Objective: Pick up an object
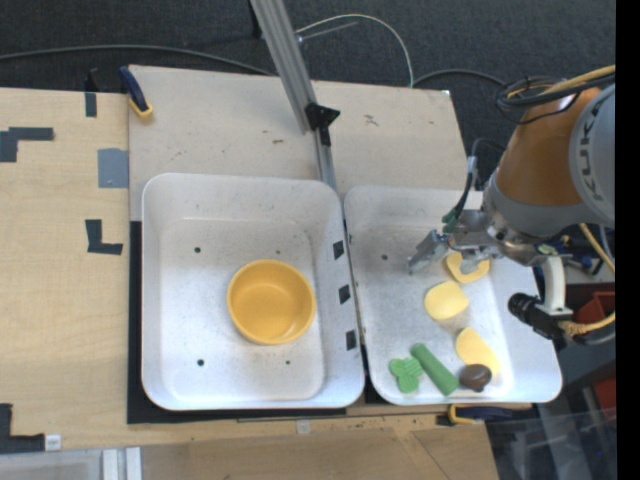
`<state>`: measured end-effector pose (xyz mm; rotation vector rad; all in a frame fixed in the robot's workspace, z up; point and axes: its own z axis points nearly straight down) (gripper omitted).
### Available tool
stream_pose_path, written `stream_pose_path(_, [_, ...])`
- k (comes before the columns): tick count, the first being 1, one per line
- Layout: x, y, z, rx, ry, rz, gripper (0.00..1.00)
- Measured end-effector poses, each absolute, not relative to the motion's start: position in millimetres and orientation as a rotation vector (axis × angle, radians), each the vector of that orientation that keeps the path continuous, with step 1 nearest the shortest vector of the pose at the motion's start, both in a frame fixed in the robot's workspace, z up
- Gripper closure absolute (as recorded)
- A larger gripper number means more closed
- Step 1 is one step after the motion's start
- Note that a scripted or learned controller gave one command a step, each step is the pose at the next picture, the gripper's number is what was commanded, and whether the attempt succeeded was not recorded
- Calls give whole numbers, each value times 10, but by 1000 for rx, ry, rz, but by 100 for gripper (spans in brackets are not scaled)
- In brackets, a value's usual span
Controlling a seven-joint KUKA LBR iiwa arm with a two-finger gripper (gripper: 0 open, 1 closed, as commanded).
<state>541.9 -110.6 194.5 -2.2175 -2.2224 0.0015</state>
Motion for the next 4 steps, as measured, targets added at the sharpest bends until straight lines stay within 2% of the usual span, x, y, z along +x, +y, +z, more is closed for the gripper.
stream_pose_path(1, [5419, -1107, 1946, -2218, -2222, 1, 0])
stream_pose_path(2, [5433, -1024, 1334, -2215, -2219, 8, 0])
stream_pose_path(3, [5437, -1020, 896, -2220, -2223, 0, 0])
stream_pose_path(4, [5434, -1015, 992, -2218, -2222, 1, 100])
